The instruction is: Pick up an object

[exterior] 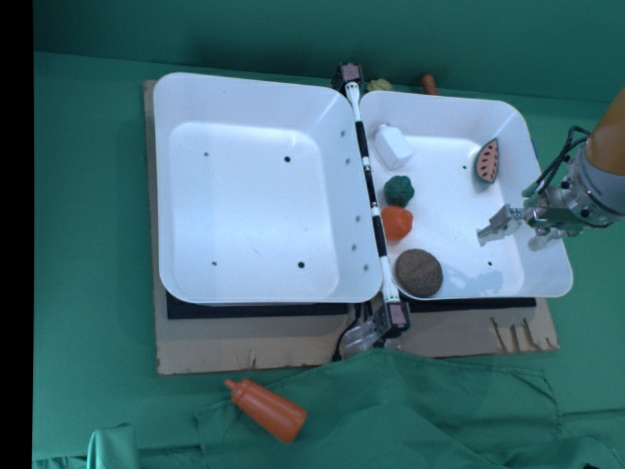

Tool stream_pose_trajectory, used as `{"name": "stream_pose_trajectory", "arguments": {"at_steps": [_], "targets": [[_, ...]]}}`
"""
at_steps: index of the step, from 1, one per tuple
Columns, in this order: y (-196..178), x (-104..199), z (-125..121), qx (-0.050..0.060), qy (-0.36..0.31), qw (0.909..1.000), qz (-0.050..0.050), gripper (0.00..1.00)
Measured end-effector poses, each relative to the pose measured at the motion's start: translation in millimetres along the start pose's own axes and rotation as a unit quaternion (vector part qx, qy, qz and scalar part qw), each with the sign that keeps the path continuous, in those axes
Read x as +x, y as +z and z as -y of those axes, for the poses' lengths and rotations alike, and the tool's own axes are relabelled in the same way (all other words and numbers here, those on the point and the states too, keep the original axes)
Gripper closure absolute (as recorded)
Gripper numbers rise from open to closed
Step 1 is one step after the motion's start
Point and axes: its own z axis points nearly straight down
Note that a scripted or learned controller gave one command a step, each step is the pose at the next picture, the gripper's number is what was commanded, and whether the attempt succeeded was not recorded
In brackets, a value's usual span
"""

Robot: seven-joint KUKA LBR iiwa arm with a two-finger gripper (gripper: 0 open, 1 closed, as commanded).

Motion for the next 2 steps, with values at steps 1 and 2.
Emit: {"name": "stream_pose_trajectory", "arguments": {"at_steps": [1,2], "targets": [[65.9,69.7,-2.5,0.003,-0.005,1.0,-0.002,0.0],[51.1,64.4,-3.9,-0.002,0.0,1.0,0.001,1.0]]}}
